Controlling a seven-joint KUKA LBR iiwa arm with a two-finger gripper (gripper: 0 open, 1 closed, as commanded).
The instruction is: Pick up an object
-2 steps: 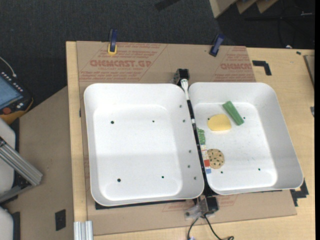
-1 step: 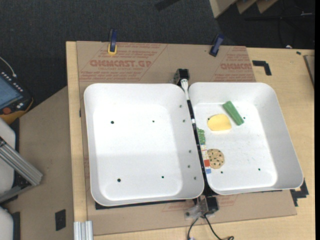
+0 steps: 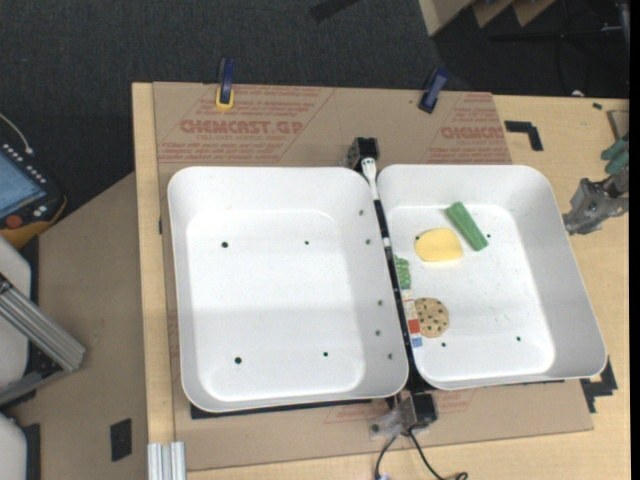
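Gripper (image 3: 597, 206) sat outside the right bin's (image 3: 560, 268) right edge; cannot tell its state. Green block (image 3: 467, 226), yellow piece (image 3: 439, 246) and cookie (image 3: 431, 316) lay near that bin's left edge.

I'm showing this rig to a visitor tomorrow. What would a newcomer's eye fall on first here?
Probably the two white bins side by side, the right bin holding a small cluster: a yellow disc, a green block touching its upper right, and a speckled cookie below. The pincer sits just outside that bin's right rim.
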